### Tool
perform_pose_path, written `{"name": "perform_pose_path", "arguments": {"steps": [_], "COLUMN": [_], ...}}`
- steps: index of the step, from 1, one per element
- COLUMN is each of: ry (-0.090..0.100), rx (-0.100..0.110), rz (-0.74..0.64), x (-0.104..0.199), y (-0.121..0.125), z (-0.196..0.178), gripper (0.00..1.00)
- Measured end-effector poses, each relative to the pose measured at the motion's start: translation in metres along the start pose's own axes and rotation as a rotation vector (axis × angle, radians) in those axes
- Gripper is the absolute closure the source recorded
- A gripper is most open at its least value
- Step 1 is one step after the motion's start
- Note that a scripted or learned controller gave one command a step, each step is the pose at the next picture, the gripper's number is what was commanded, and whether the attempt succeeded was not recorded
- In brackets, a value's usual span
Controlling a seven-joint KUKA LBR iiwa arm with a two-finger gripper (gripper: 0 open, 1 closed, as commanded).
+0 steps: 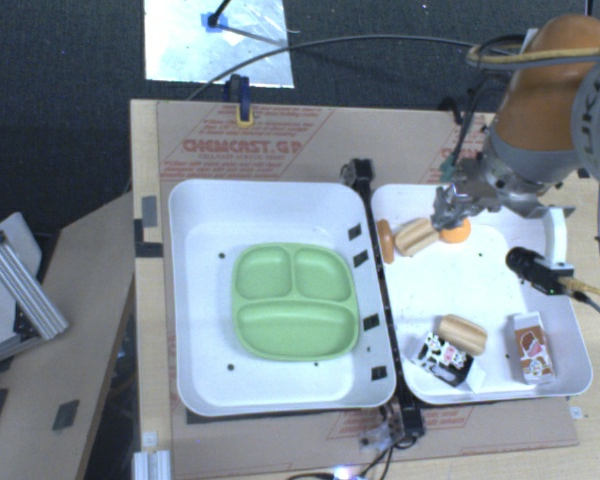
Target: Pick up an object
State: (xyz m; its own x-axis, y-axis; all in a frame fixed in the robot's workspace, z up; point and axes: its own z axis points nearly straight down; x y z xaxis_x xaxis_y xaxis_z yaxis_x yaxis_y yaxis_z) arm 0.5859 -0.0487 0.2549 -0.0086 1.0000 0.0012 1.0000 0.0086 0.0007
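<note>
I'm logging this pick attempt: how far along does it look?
Done: the arm has reached the right white bin, with the gripper low at its far side by the small orange round object and the tan bread-roll-shaped object. In hand: nothing visibly held. Left: gripping and lifting; every object is lying in the bin.

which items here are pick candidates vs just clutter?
Pick candidates, right bin:
- bread roll and orange piece, both under the gripper
- second roll
- black-and-white carton
- brown-and-white carton

Lying about:
- green divided plate, left bin
- blue clamp
</note>
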Motion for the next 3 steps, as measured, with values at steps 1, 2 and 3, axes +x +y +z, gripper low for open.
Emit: {"name": "perform_pose_path", "arguments": {"steps": [1,2,3], "ry": [0.0,0.0,0.002], "rx": [-0.002,0.0,-0.002], "rz": [0.0,-0.001,-0.001], "x": [0.047,0.098,0.153], "y": [0.009,0.019,0.025], "z": [-0.002,0.018,0.013], "gripper": [1.0,1.0,1.0]}}
